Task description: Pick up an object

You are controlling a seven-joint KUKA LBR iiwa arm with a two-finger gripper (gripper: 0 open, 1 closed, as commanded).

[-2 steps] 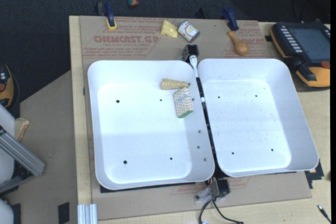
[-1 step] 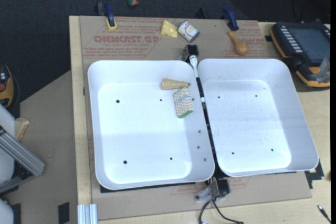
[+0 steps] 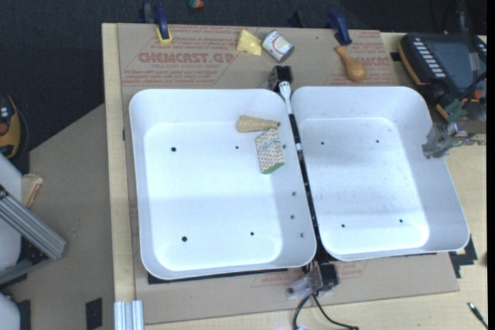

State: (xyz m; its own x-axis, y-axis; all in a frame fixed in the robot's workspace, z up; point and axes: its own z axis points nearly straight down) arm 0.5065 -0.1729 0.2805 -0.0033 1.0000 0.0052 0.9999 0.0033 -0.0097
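Evidently barely begun: gripper (image 3: 441, 141) parked just off the right bin's (image 3: 371, 239) right rim, finger state impossible to tell, nothing lifted, with the tan cone (image 3: 256, 124) touching the patterned packet (image 3: 269, 150) in the left bin (image 3: 209, 243), both to be reached.

Both bins (image 3: 216, 243) are white; a tan cone (image 3: 256, 124) and green-dotted white packet (image 3: 269, 150) lie at one o'clock in the left one.

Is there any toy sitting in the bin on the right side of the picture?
No, the right bin shows bare white floor, while the tan piece and the patterned packet lie in the left bin.
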